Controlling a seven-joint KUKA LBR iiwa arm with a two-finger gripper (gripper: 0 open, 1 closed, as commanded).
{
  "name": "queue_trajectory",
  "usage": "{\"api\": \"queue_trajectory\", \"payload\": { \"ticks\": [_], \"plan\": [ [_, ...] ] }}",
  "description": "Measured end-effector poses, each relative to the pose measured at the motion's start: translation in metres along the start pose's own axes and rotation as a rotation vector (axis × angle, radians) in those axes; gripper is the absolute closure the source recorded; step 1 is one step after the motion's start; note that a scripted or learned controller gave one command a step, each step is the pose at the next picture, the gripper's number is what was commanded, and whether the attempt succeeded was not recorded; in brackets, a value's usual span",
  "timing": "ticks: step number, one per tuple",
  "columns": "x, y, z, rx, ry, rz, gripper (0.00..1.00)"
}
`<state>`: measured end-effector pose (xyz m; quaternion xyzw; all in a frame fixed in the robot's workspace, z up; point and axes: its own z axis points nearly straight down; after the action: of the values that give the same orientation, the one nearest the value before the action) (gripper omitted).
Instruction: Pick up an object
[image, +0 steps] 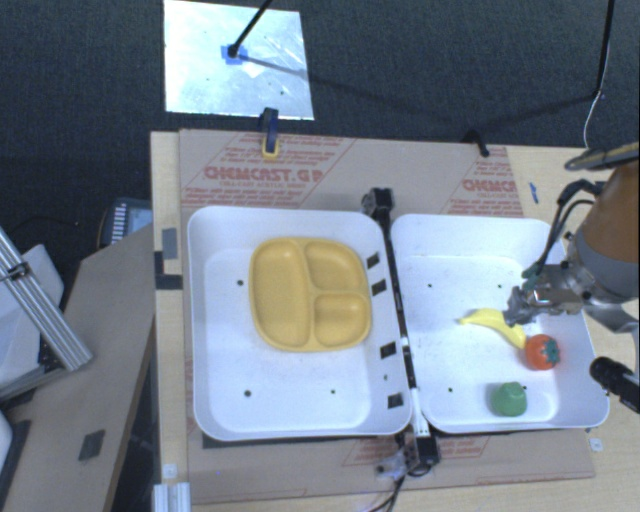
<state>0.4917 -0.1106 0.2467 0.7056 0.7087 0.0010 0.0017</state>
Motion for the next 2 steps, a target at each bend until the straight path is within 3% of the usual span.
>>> {"api": "queue_trajectory", "payload": {
  "ticks": [2],
  "plan": [
    [0.092,0.064,-0.003,0.000,0.003,-0.005,1.00]
  ]
}}
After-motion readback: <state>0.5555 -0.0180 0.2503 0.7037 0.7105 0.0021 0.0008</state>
